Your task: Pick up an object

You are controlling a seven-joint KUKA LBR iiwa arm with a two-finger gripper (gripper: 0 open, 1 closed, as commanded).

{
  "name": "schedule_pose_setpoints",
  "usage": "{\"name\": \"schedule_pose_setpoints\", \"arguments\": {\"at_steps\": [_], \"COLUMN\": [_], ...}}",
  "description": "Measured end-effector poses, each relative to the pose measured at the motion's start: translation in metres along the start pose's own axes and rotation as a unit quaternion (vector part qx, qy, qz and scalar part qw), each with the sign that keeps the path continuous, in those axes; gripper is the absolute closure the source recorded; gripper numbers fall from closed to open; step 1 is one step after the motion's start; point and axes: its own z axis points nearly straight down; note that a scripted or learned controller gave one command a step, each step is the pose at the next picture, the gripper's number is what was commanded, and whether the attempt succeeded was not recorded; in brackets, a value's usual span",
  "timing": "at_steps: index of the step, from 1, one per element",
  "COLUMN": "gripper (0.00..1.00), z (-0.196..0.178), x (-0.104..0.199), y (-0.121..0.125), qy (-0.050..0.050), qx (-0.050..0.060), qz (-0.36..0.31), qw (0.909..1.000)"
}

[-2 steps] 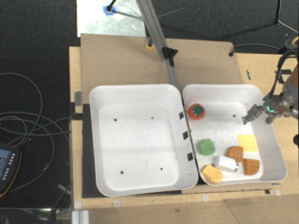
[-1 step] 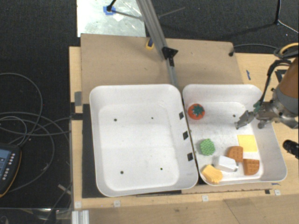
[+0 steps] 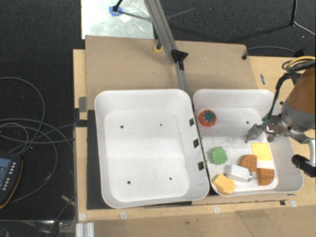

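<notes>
You have nothing picked yet — gripper (image 3: pixel 257 132) hovers above the yellow block (image 3: pixel 261 151), jaw state indeterminate; the whole grasp remains.

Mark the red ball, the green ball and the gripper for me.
red ball (image 3: pixel 207 118): camera view, on its top centre.
green ball (image 3: pixel 218 155): camera view, on its middle.
gripper (image 3: pixel 253 135): camera view, at its tips.

Even, fairly bright overhead light falls on the scene; the two white bins (image 3: pixel 143 147) are nearly washed out, with only soft shadows along their inner walls. A glossy sheet (image 3: pixel 118 11) at the top glares. The picture is low-resolution and slightly soft, with dark carpet showing grain.
</notes>
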Motion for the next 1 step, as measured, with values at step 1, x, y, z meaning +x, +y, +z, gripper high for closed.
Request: {"name": "schedule_pose_setpoints", "arguments": {"at_steps": [1], "gripper": [0.00], "z": [0.0372], "x": [0.0003], "y": [0.0005], "qy": [0.000], "qx": [-0.001], "qz": [0.000], "qw": [1.0000]}}
